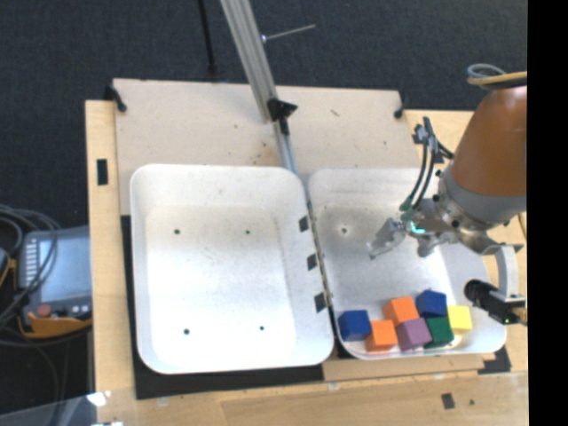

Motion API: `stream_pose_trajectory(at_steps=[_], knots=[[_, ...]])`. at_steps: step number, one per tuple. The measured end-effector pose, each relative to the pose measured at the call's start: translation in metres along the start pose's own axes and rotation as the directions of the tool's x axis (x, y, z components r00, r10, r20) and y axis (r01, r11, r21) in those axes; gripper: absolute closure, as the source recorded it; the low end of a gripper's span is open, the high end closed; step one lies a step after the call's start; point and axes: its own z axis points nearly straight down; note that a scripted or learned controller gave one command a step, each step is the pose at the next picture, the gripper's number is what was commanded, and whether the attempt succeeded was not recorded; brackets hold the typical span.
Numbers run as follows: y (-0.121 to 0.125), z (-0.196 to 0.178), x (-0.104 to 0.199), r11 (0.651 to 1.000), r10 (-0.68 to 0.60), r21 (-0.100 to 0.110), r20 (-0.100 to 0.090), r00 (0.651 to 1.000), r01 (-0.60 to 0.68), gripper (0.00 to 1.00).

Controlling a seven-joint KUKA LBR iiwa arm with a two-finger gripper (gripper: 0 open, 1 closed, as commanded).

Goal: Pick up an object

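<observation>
Several small coloured blocks lie clustered in the front right corner of the right bin point(355, 193): a blue block point(354, 323), an orange block point(382, 335), a second orange block point(401, 309), a purple block point(413, 333), a second blue block point(431, 303), a green block point(439, 329) and a yellow block point(460, 318). My gripper point(406, 241) hangs over the middle of the right bin, behind the blocks and apart from them. Its two fingers stand spread, open, with nothing between them.
The left bin point(142, 238) sits beside the right one, with black clips point(312, 262) along their shared edge. A slanted metal pole point(253, 51) rises from the back of the bench. A pendant with cables point(49, 278) lies off the bench's left side.
</observation>
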Motion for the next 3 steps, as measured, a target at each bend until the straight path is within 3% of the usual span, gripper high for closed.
stream_pose_trajectory(at_steps=[1, 3], knots=[[0.001, -0.002, 0.000, 1.000, 0.004, -0.005, 0.001, 1.000, -0.004, 0.00], [0.004, 0.092, -0.019, 1.000, 0.004, 0.001, 0.002, 1.000, -0.004, 0.00]])
